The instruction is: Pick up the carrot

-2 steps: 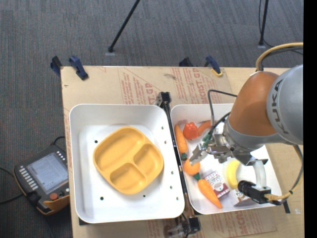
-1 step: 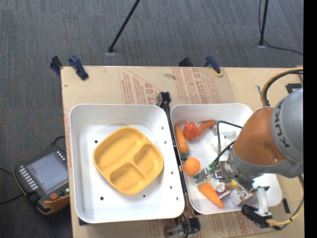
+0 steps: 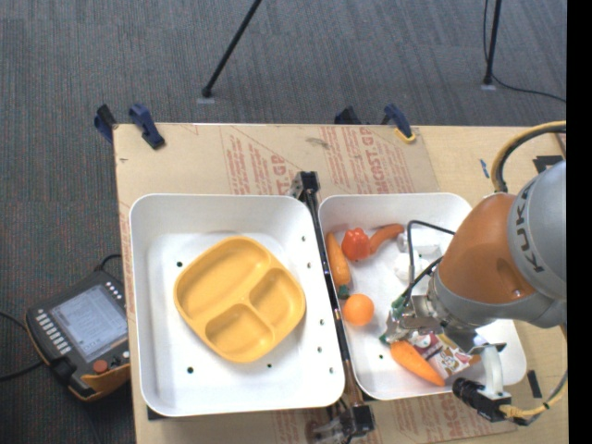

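Observation:
An orange carrot [image 3: 418,363] lies near the front of the right bin [image 3: 444,203], pointing toward the front right. My gripper [image 3: 403,326] hangs directly over the carrot's thick left end, very close to it; the wrist hides whether they touch. A second long orange vegetable [image 3: 339,261] lies along the bin's left wall.
In the right bin there are also a red pepper [image 3: 356,244], a curved orange piece [image 3: 387,235], an orange ball [image 3: 358,310], white items [image 3: 418,251] and a printed packet [image 3: 450,357] beside the carrot. The left bin [image 3: 157,248] holds a yellow divided plate [image 3: 240,298].

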